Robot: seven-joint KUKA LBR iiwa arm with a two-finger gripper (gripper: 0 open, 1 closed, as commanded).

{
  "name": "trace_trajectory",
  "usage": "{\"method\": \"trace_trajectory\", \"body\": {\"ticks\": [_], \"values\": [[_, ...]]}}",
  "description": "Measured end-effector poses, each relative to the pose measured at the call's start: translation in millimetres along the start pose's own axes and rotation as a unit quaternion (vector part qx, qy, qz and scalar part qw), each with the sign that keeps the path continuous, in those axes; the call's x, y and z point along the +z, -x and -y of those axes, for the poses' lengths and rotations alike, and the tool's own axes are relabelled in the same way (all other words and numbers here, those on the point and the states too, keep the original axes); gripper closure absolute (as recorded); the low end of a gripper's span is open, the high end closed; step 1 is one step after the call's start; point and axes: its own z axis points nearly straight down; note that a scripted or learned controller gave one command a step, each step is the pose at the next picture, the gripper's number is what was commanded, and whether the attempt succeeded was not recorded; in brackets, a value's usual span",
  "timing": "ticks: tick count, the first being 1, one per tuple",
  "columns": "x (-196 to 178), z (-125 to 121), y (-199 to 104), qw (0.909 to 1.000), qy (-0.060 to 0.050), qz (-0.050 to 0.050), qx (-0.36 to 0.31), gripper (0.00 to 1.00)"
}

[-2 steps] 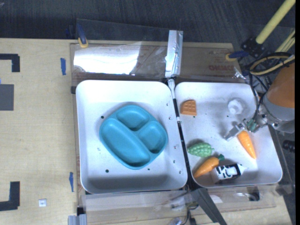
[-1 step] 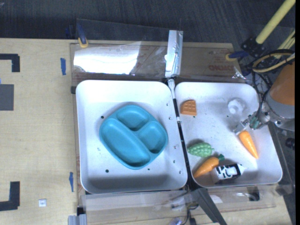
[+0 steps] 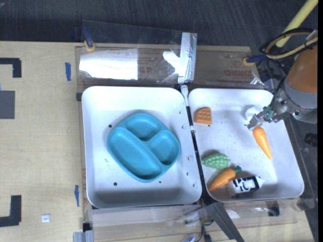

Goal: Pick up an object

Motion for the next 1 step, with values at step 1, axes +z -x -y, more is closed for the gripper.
{"method": "trace_trajectory", "body": {"ticks": [1], "values": [[-7.4, -114.1, -37.1, 1.0000, -0.002, -0.002, 0.007, 1.00]]}}
